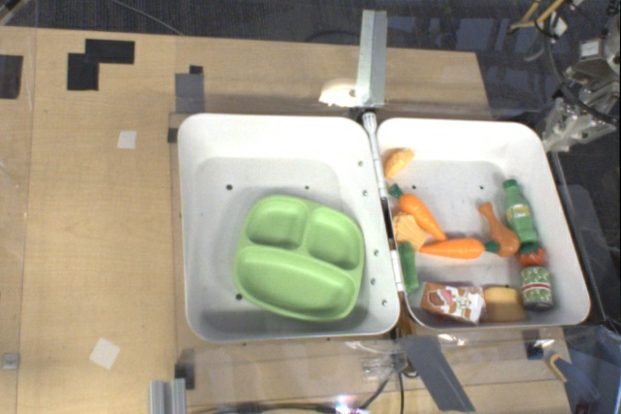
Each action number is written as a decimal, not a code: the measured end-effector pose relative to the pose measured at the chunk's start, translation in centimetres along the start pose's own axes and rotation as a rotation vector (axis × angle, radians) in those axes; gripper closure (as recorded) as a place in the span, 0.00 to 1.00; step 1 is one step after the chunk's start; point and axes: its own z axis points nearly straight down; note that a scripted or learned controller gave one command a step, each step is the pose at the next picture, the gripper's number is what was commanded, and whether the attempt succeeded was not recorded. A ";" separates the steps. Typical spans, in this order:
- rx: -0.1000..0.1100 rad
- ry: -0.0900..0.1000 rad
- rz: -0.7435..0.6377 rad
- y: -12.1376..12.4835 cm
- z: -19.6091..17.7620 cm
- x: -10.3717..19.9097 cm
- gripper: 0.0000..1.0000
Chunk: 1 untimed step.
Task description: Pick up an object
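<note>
1. The gripper (pixel 580 116) hangs at the far right, just outside the right bin's (pixel 456 139) upper right corner; whether it is open or closed cannot be told.
2. The right bin holds toy food: two carrots (pixel 421 214) (pixel 452 249), a green bottle (pixel 519 211), a drumstick (pixel 497 228), a red-capped jar (pixel 536 283), a small carton (pixel 453 302) and a bread roll (pixel 398 159).
3. The left bin (pixel 209 170) holds a green divided plate (pixel 299 255), lying flat near its middle.
4. Both bins sit side by side on the wooden table (pixel 87 238).
</note>
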 end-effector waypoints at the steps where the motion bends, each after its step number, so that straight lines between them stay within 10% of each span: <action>1: 0.010 -0.004 0.001 -0.2 -1.3 -0.2 1.00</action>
